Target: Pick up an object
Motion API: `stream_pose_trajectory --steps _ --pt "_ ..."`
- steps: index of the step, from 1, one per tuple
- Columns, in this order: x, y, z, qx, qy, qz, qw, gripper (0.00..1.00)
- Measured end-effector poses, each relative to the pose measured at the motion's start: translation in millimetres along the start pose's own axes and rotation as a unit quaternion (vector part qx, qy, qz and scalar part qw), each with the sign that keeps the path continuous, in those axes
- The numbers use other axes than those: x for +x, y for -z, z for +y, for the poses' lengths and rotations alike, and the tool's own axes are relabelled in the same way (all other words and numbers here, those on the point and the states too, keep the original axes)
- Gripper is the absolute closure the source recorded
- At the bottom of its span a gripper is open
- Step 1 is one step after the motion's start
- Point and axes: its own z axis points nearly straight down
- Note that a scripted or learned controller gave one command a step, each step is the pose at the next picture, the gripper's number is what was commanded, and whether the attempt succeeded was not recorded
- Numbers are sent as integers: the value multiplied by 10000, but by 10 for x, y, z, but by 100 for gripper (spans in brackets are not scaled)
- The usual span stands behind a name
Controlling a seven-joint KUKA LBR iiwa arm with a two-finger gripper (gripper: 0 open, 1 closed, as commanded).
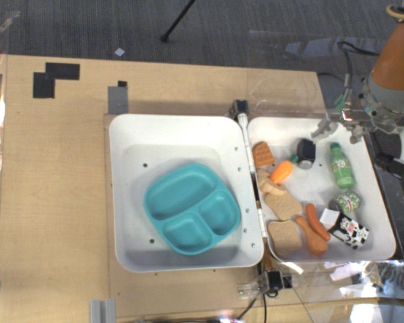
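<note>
Green bottle (341,166): lying in right bin (384,244) (label up)
Claw (339,128): spread, above bottle, holding nothing

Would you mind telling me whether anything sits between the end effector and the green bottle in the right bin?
Nothing visible does: the end effector hangs above the right bin's far edge, with the green bottle just below it.

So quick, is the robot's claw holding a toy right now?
Gripper: open, holding nothing, hovering at the far edge of the right bin, near the green bottle.
</note>
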Motion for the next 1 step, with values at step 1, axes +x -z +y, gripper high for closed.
stream_pose_trajectory --steps 1 --pt "-243 -950 -434 -21 -975 -6 9952 0"
